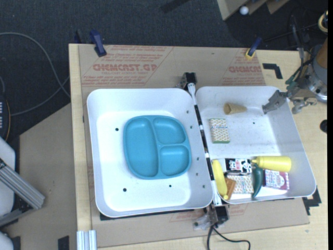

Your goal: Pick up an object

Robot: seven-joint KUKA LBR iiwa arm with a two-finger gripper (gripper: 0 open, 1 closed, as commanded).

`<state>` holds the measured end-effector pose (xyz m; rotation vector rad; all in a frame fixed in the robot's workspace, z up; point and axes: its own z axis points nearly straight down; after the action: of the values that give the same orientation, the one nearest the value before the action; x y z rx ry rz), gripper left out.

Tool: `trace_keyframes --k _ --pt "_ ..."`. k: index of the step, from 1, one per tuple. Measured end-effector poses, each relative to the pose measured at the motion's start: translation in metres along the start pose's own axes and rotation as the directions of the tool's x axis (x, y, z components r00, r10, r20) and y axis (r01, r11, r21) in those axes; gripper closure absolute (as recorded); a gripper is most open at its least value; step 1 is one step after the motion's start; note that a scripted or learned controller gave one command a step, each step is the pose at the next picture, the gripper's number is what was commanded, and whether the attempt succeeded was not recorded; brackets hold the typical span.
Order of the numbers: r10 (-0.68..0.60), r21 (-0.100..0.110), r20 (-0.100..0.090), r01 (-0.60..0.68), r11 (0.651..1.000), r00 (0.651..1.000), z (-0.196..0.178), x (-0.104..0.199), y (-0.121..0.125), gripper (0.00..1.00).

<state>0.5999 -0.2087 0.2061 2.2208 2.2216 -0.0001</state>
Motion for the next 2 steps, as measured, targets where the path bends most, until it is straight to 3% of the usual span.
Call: trace_keyframes --k 1,2 --pt "0.001 0.001 -0.001 0.000 1.000 1.000 0.122 0.044 -0.091 0.00" --pt "-0.002 -0.001 -0.001 0.002 1.000 1.000 0.121 0.115 -0.033 0.00"
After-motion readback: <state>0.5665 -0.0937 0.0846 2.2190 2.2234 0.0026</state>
